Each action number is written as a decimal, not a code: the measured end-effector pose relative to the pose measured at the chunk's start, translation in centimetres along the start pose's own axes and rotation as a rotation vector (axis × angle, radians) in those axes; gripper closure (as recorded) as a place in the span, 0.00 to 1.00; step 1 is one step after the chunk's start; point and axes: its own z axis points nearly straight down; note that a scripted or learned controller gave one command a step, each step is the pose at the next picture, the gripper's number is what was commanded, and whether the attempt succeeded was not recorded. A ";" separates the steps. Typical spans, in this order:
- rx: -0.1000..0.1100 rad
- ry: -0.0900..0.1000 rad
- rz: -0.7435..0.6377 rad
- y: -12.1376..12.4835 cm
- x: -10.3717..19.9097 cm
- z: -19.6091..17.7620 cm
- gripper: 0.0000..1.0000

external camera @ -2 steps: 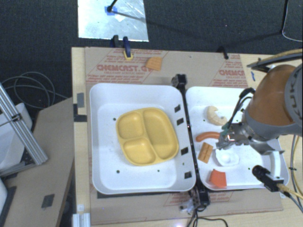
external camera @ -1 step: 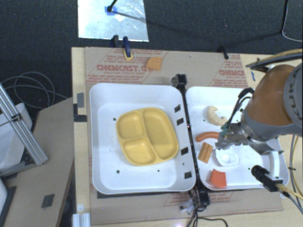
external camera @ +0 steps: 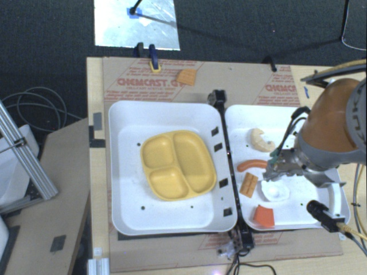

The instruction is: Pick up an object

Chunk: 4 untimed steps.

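Two shallow white bins sit side by side on a cardboard-covered bench [external camera: 252, 82]. The left bin [external camera: 123, 153] carries one item: a yellow divided plate [external camera: 178, 165] with three compartments, lying flat near the bin's middle and turned at a slant to the bin's edges. All three compartments look bare.

The right bin [external camera: 287, 114] carries several small objects. A pale, curved piece [external camera: 261, 140] lies toward the far edge, left of the arm. Nearer the middle, a red-orange sausage-shaped piece [external camera: 252, 165] lies crosswise, and just below it a tan rectangular block [external camera: 249, 184] sits near the bin's left edge. A round white object [external camera: 275, 191] rests right of the block. An orange-red wedge [external camera: 264, 216] lies at the near edge, toward the left corner.

The arm reaches over the right bin from its right side, and the gripper [external camera: 279, 166] hangs low over the middle, its tip just right of the sausage-shaped piece's end and above the white object. How the pincer stands cannot be told from this angle; nothing is seen between its tips.

A small tan square [external camera: 186, 77] lies on the cardboard beyond the left bin's far edge.
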 end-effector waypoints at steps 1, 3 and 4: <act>0.000 0.000 0.000 0.0 -0.4 0.0 1.00; 0.000 0.001 -0.003 0.0 0.3 0.0 1.00; 0.000 0.001 -0.004 0.0 0.6 0.0 1.00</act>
